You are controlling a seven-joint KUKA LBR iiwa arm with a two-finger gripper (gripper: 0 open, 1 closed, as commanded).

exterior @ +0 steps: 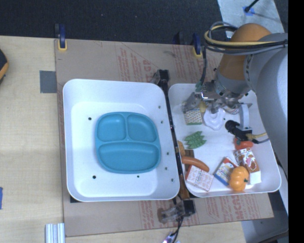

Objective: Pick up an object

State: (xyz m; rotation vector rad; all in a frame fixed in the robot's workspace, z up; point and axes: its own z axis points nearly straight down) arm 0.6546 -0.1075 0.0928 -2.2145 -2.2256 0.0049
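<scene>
Checked packet (193, 116) and white crumpled piece (214, 118) lie side by side at the far end of the right bin (216, 149), just below the gripper (209, 96). The arm (270, 87) comes in from the right, its grey body bulking over that bin's far right corner, with the orange band (247, 35) above the wrist and the wrist turned down toward the bin floor. The gripper hangs over the far left part of the right bin, close above the two pieces; whether it is open or closed cannot be told from this angle, and nothing can be seen held in it. Nearer the middle of the bin sits a green leafy piece (195, 139), and toward the near end an orange-red sausage (195, 163), a small box with red print (199, 179), a blue, red and white carton (223, 170), an orange fruit (238, 179) and a red and white packet (245, 158). Their labels are too small to read. The cardboard sheet (116, 59) under both bins carries red lettering, also illegible. The left bin (71, 135) holds a blue divided plate (127, 142).
</scene>
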